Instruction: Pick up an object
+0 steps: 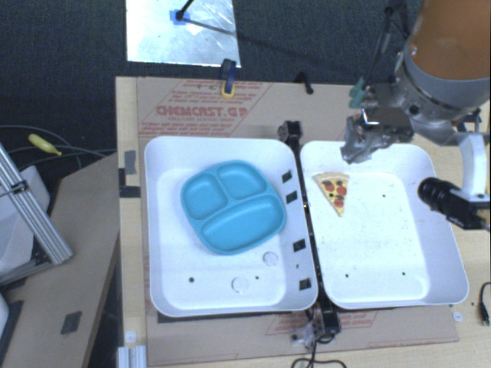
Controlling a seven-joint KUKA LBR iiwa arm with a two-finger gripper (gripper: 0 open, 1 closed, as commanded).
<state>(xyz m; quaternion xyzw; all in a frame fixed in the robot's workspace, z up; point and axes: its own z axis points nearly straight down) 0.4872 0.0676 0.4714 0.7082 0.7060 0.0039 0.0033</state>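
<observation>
One pizza slice (334, 192) lies in the right bin (399, 282), near its upper left corner, tip pointing away from the end effector (357, 150), which hangs just up and right of it. We cannot tell its opening; nothing shows gripped.

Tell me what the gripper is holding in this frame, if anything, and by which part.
Nothing is held. The gripper hangs over the far edge of the right white bin, while the flat toy pizza slice lies apart from it on the bin floor.
</observation>
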